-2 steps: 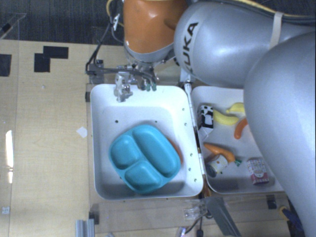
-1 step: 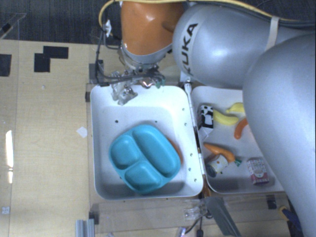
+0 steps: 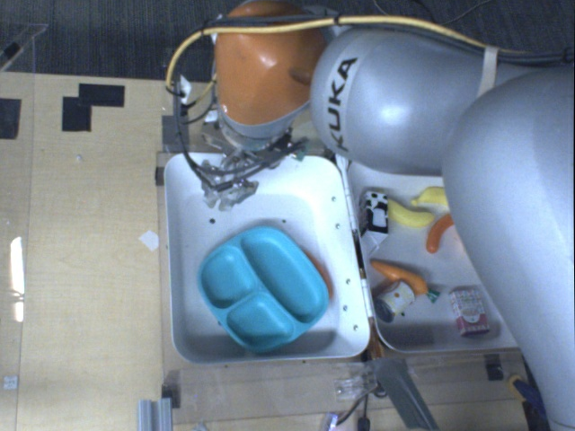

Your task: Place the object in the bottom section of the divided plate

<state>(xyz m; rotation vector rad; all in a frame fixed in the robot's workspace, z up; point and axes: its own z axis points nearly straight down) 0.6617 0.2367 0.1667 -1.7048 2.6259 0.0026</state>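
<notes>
A blue divided plate lies in the lower half of the left bin, with three sections; all three look bare. My gripper hangs below the orange wrist band over the bin's upper left part, above and apart from the plate. I see nothing held under it. A thin orange-brown edge peeks out along the plate's right side.
The right bin holds a yellow banana, an orange sausage-like piece, a carrot, a small jar, a pinkish can and a black-and-white item. The arm's grey body covers that bin's right side.
</notes>
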